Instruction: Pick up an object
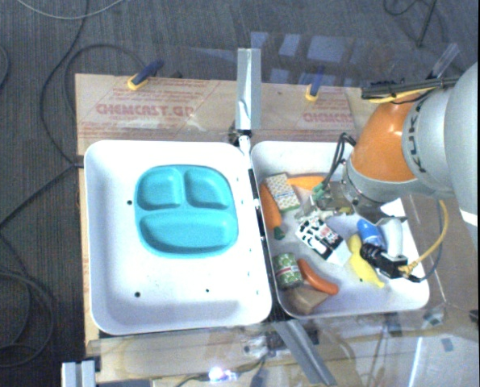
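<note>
- We are seeing the arm point(417, 147) reaching in from the right, low over the right bin point(409, 297).
- The tool point(330, 204) is sitting down among the clutter, near a black-and-white patterned item point(319, 234); we cannot tell whether it is apart or together, since wrist and cabling are blocking it.
- We are not seeing anything between its tips, so we are not calling a hold.
- Candidate things are all lying in the right bin: checkered block point(281, 190), orange carrot-like piece point(270, 208), yellow banana point(364, 266), red sausage point(317, 276), small green can point(287, 270), blue-capped bottle point(370, 234).
- The left bin point(110, 297) is carrying a blue divided tray point(187, 210).
- We are judging the step as descent or grasp attempt, with no lift yet.
- The next move is calling for closing on one item, probably the patterned one, then rising straight up without dragging neighbours packed just beside it.
</note>
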Robot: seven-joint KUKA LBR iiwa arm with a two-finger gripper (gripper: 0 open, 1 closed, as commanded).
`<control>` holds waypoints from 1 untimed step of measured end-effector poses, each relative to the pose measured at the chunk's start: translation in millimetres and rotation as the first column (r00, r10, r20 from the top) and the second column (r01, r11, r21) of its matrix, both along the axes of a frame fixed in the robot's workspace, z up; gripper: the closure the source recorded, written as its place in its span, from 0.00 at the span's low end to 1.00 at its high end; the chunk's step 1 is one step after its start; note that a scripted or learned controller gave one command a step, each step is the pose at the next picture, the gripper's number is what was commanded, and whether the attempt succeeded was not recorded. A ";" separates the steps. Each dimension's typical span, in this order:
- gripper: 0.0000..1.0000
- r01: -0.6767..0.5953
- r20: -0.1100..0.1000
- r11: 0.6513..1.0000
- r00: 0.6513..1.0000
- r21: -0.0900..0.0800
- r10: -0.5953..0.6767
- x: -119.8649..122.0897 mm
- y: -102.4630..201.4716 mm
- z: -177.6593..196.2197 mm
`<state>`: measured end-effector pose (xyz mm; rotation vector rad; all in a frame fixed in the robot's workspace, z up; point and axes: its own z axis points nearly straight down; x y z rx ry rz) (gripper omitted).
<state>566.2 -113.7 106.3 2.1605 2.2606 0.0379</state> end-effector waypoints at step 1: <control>1.00 0.060 -0.029 0.998 0.998 -0.010 -0.060 -76.4 46.2 148.6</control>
